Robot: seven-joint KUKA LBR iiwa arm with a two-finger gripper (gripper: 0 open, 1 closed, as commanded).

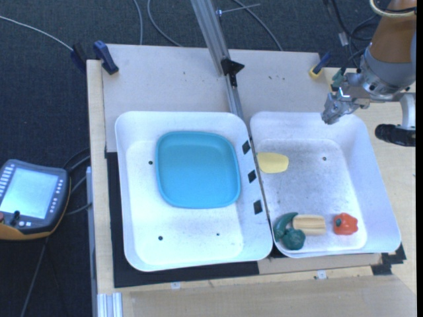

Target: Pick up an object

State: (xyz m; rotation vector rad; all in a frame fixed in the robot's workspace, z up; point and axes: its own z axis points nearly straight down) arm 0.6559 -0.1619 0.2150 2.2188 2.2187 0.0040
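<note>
The gripper [332, 113] hangs over the right bin's [370, 152] far rim; whether it grips anything is too blurry to tell. The yellow piece [272, 162] lies down-left of it; the red pepper [344, 224] sits well below, near the bin's front

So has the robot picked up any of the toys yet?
Not yet. The gripper hangs over the back rim of the right bin with no toy between its fingers. The yellow piece, green toy, tan block and red toy all lie on the floor. Picking one is left.
</note>
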